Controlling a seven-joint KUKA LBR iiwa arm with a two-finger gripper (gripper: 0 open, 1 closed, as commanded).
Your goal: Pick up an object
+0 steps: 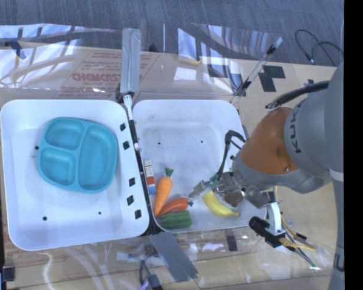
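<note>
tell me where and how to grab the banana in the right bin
Judging from this view, grip the small yellow plastic banana across its middle, where the curved body is narrowest to span. It lies flat near the white right bin's front wall, so come from straight above, fingers across its length. The pincer is right beside it.

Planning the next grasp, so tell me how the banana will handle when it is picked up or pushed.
The banana looks like a smooth, glossy toy, so it may slip from a loose grip. Its curved, tapered shape suggests it would pivot or spin rather than slide straight if pushed. It lies near the bin wall and close under the gripper, so there is probably little room to approach.
</note>
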